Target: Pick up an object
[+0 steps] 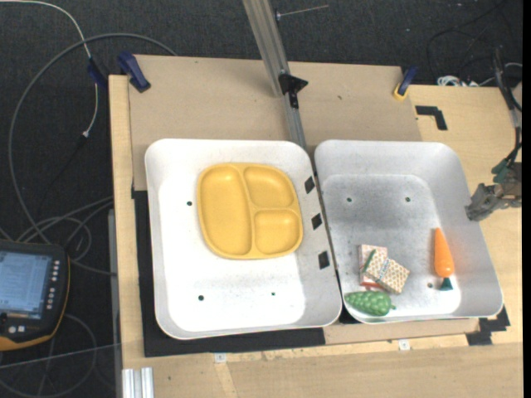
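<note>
The right bin [390, 189] holds three small things near its front edge. An orange toy carrot [443, 254] lies at the right, its green end toward the front. A small box with a diamond pattern [382, 270] lies left of it. A green leafy piece [369, 303] rests against the front rim. My gripper [483, 201] hangs at the right rim of this bin, above and behind the carrot, small and dark against the bench. Nothing shows in its grasp.
A yellow three-compartment plate [249, 210] sits in the left bin [174, 280]. A metal pole [274, 48] slants from the top down to the gap between the bins. Blue clamps [133, 71] hold the bench's far corners. A tablet [29, 293] lies at the lower left.
</note>
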`<state>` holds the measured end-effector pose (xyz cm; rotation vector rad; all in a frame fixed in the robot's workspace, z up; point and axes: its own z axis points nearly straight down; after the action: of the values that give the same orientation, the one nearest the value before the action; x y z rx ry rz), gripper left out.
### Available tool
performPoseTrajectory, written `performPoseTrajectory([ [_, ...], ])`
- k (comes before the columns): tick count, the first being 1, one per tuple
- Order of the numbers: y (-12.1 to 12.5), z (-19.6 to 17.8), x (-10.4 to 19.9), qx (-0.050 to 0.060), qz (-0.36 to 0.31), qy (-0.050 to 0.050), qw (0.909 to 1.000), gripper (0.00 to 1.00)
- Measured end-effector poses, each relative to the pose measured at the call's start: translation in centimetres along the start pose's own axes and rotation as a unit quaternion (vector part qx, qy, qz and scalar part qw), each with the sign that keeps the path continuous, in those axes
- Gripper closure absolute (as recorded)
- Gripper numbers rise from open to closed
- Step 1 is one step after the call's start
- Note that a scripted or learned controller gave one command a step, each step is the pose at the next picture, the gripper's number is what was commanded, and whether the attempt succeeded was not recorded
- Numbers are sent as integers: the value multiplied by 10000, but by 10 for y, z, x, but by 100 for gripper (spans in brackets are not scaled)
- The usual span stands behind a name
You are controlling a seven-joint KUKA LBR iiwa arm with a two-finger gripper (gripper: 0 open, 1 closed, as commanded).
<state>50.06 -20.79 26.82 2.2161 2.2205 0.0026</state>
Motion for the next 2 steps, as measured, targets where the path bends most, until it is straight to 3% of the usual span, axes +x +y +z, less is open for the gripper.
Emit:
performPoseTrajectory([
  [2, 38, 14, 94, 10, -24, 16, 10000, 100],
])
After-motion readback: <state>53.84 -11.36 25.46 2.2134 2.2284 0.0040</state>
